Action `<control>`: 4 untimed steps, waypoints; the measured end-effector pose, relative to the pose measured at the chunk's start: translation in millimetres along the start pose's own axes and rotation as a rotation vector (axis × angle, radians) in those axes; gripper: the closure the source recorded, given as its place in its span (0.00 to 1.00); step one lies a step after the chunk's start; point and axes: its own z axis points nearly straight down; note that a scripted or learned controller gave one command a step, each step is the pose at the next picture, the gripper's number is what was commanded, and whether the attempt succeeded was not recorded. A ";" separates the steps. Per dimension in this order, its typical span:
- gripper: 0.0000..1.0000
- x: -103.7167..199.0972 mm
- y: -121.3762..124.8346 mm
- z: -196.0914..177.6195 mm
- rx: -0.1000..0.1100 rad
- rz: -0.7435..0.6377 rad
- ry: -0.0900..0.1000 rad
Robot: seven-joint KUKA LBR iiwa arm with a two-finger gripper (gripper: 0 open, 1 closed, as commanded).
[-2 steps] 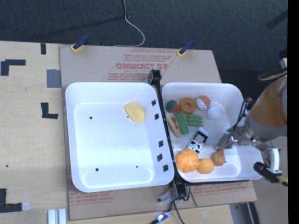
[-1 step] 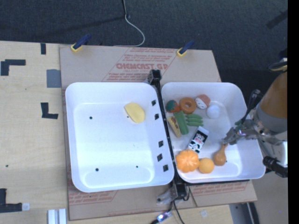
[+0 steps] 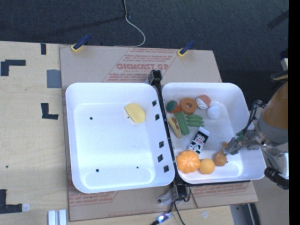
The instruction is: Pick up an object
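Gripper (image 3: 229, 147) low inside the right bin (image 3: 234, 93), near its right wall, arm reaching in from the right side. Tip sits just beside a small brown item (image 3: 220, 159), possibly touching it; contact not resolvable. Finger state: cannot tell, too small and blurred. Nothing visibly held.

Right bin contents, all resting on the bin floor:
- large orange fruit (image 3: 188, 162) at front left, smaller orange-yellow fruit (image 3: 206, 166) touching or just beside it
- black-and-white carton (image 3: 199, 141) mid-bin
- green item (image 3: 192, 121) and a yellowish piece (image 3: 176, 125) by the divider
- donut (image 3: 188, 106), white ball (image 3: 214, 111), small pink-and-white item (image 3: 203, 101) toward the back

Left bin (image 3: 75, 125): 1 yellow piece (image 3: 135, 112) near the back right.

Progress, as judged: approach stage done, pick not done. Likely target is the small brown item. Left to do: close on it, lift clear. Nothing raised off the floor yet.
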 end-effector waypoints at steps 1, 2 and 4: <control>1.00 -1.1 3.5 -179.2 -0.022 -0.003 -0.009; 1.00 -1.3 5.8 20.8 -0.018 -0.001 -0.008; 1.00 -0.8 1.5 40.8 -0.005 0.003 -0.002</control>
